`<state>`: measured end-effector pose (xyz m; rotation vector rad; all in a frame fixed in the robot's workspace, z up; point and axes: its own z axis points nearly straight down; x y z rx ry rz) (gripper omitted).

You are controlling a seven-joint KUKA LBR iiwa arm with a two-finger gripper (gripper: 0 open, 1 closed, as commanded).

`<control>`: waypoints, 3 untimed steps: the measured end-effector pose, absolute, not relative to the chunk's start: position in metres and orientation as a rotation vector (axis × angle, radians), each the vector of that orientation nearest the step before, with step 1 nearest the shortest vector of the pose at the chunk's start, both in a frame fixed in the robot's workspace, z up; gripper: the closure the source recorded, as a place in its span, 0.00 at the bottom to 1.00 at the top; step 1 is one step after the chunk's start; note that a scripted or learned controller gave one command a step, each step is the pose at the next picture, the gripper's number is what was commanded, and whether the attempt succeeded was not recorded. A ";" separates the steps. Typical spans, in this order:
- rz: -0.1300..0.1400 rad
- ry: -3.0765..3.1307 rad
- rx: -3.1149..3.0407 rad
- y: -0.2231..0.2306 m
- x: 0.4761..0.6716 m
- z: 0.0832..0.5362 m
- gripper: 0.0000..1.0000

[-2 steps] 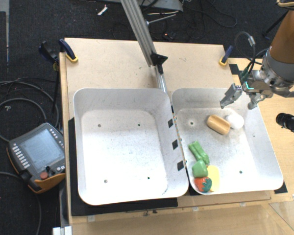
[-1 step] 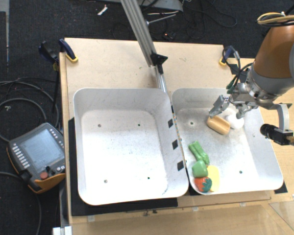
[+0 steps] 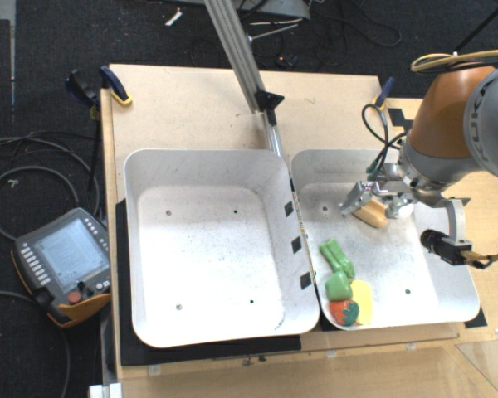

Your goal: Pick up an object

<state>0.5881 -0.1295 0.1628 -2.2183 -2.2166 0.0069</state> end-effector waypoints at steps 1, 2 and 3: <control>0.006 -2.216 -2.219 -0.133 0.577 0.108 0.00; -0.001 -2.221 -2.223 -0.133 0.580 0.122 1.00; -0.004 -2.225 -2.225 -0.140 0.584 0.168 1.00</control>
